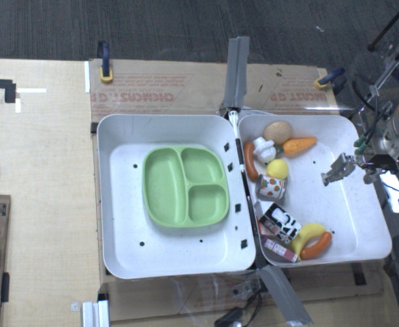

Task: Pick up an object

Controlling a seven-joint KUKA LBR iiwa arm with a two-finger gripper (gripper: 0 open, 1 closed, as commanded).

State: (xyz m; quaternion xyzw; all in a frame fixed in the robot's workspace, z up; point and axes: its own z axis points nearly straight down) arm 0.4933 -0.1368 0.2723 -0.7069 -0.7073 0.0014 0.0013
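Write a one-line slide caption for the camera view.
End effector hovers over the right bin beside piled toy food; a green divided plate sits in the left bin.

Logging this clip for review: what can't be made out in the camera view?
- Pincer: too small and blurred to tell open from shut.
- Arm: cut off by the right edge.
- Pink box: partly covered by the black-and-white toy.
- Patterned cup: print too small to read.
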